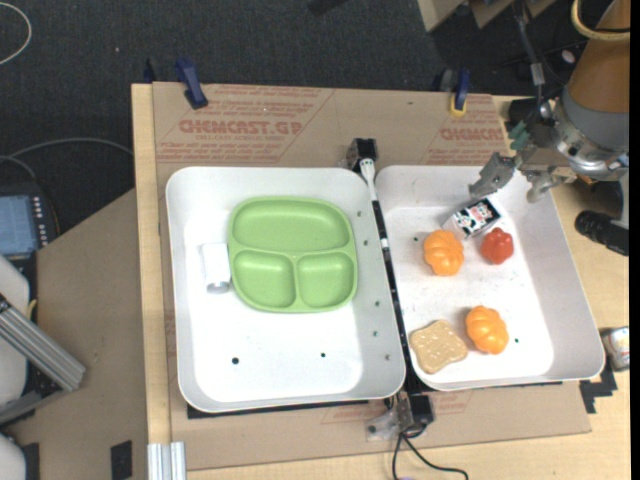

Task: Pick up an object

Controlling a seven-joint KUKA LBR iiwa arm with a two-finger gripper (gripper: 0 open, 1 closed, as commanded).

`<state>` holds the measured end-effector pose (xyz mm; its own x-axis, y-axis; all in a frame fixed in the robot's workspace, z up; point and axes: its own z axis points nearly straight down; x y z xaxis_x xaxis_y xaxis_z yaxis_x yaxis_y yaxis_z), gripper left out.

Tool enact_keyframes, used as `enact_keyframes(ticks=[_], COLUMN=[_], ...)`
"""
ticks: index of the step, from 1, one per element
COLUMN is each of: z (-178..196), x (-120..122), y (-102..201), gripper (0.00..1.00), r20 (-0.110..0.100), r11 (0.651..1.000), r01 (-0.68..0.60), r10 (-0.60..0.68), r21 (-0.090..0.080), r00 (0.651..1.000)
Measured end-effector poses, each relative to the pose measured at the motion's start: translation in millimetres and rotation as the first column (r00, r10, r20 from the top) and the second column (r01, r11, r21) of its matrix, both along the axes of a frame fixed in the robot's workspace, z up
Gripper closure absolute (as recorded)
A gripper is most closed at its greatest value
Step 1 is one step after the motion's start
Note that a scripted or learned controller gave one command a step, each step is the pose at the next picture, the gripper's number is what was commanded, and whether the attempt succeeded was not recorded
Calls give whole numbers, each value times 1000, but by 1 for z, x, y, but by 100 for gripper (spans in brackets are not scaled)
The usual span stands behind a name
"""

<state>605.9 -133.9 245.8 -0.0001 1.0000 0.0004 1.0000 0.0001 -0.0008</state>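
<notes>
Down at the near edge of the right bin (560, 298) sits a tan slice of toast (438, 346), with an orange pepper-like piece (486, 329) just beside it toward the arm's side. Further back in that bin, a second orange piece (443, 252) lies near the middle, and a red piece (497, 246) sits just beside it. Touching or nearly touching those two from behind is a small black-and-white carton (474, 216), tipped at an angle. Beyond the carton, over the bin's far corner, hangs the hand (516, 176), two grey fingers spread apart with nothing between them. The nearest finger (492, 177) sits just above the carton, though contact can't be judged. Across the divider from this bin, the left bin (190, 298) on the counter holds a green divided plate (293, 254) and a small white object (215, 266) beside it.
</notes>
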Motion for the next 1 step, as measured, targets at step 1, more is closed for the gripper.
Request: enact_keyframes(ticks=[1], z=[-142], x=[-16], y=[-67], gripper=[0], r20=[-11], r11=[1000], r01=[6], r10=[-6], r21=[0], r00=[1000])
